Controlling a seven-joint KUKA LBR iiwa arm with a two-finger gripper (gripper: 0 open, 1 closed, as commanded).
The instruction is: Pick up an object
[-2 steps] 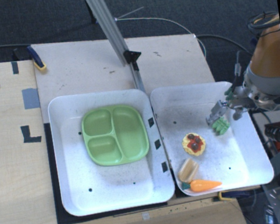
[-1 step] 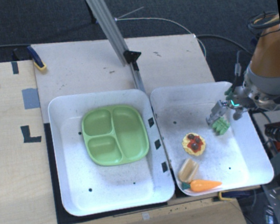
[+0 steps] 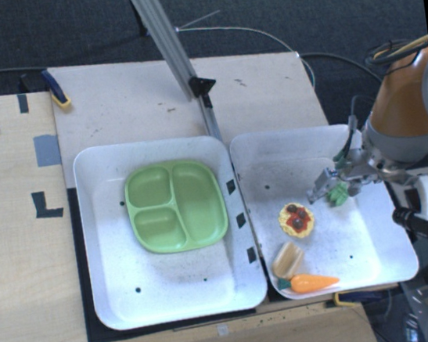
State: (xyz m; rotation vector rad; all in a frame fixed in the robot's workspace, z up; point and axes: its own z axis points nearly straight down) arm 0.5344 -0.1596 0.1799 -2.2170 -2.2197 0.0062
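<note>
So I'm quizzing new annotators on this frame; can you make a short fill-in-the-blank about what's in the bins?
1. The divided plate in the left bin is coloured ____.
2. The carrot lies in the ____ bin.
3. The plate has ____ compartments.
4. The hand hovers over the ____ bin.

Missing words: green; right; three; right

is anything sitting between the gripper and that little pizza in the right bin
Nothing visible. The gripper sits in the right bin, up and to the right of the pizza, with bare bin floor between them. The hot dog bun and carrot lie beyond it.
</note>
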